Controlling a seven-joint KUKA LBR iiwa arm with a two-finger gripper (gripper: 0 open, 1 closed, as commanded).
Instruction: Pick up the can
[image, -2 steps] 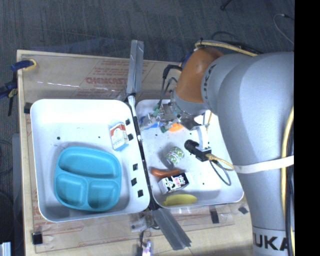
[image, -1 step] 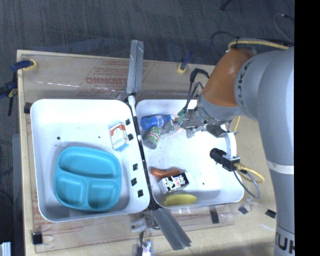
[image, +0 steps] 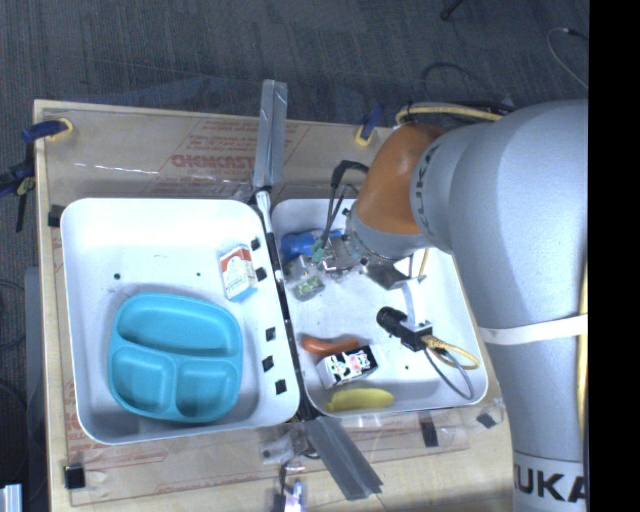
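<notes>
Gripper (image: 318, 262) down low in the right bin (image: 462, 330), toward 10 o'clock from the bin's middle. Open or shut: cannot tell. Blue can (image: 297, 244) just beside it, at the gripper's 10 o'clock, close to the wall between the bins. Yellow banana (image: 360, 398) at 6 o'clock in that bin. Blue tray (image: 178, 355) in the left bin (image: 90, 250).
</notes>
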